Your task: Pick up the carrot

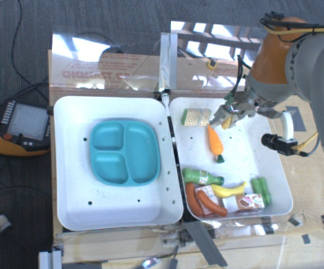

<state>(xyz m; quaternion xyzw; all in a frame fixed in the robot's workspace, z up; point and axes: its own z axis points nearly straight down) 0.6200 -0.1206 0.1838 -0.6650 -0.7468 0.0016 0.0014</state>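
Jaws (225, 118) over white bin (274, 167), dark carpet (123, 10) around.

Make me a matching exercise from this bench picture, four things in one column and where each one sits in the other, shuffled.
Things:
1. carrot
2. teal divided plate
3. banana
4. end effector

Places:
A. in the left bin
B. middle of the right bin, lying free
C. near edge of the right bin, among other food items
D. above the far part of the right bin, just beyond the carrot's orange end

Pairs: 1-B, 2-A, 3-C, 4-D
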